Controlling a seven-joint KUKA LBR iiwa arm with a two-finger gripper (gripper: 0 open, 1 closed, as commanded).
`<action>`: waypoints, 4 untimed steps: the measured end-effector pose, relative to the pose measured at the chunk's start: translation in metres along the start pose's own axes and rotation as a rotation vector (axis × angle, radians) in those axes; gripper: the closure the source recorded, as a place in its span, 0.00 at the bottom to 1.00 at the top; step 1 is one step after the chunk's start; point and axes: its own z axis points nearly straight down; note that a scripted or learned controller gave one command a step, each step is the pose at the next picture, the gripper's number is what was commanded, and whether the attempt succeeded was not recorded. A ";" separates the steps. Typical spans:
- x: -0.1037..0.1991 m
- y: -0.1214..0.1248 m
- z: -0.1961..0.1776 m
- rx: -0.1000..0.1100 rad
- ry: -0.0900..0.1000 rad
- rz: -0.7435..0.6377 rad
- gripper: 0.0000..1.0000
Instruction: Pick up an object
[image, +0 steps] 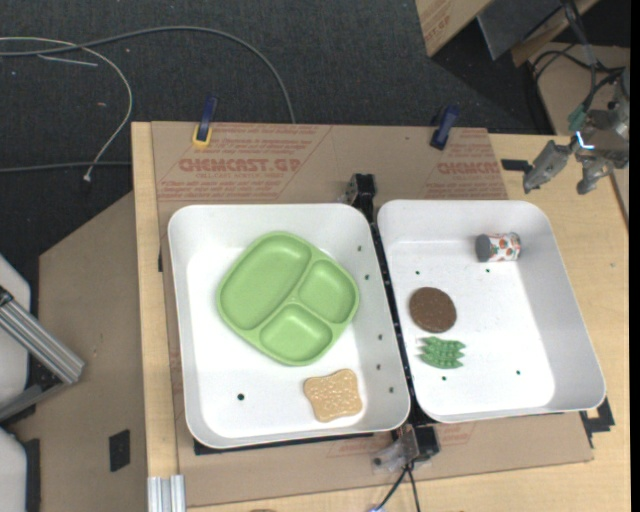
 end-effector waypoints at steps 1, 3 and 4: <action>0.005 -0.008 0.046 0.005 0.002 0.000 0.00; 0.011 -0.005 0.172 0.006 0.002 -0.002 0.00; 0.011 -0.003 0.156 -0.003 -0.001 -0.002 1.00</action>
